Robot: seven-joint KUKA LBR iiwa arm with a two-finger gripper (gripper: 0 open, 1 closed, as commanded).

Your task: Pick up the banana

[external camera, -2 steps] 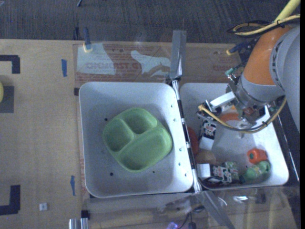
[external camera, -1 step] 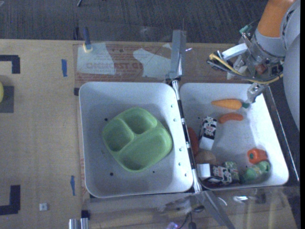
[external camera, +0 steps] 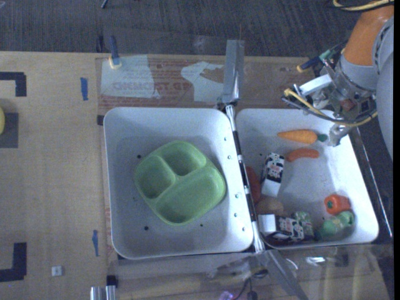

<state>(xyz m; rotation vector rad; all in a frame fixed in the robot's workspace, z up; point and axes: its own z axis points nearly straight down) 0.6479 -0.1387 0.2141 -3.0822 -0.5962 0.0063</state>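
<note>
1. Grey with an orange band, the arm (external camera: 369,42) comes in at the upper right of the frame. Its gripper (external camera: 336,132) hangs over the far right corner of the right bin (external camera: 369,211). Cables and blur make it impossible to tell how far open the gripper is, and nothing can be seen in its grasp.
2. Just beside the gripper lies the carrot (external camera: 300,136), with a red-orange piece (external camera: 302,154) below it. A descent from here would likely land on one of these, the wrong item.
3. Further out are a cow-patterned carton (external camera: 273,170), a brown lump (external camera: 270,205) and small toys at the lower right. None of them reads clearly as a banana.
4. At the far left edge of the frame, on the bench and well apart from both bins, sits a yellow sliver (external camera: 2,120). It may be the banana, though too little of it shows to be sure.
5. If so, the main risk is reach, since the left bin (external camera: 119,167) and its green plate (external camera: 180,181) lie between.
</note>
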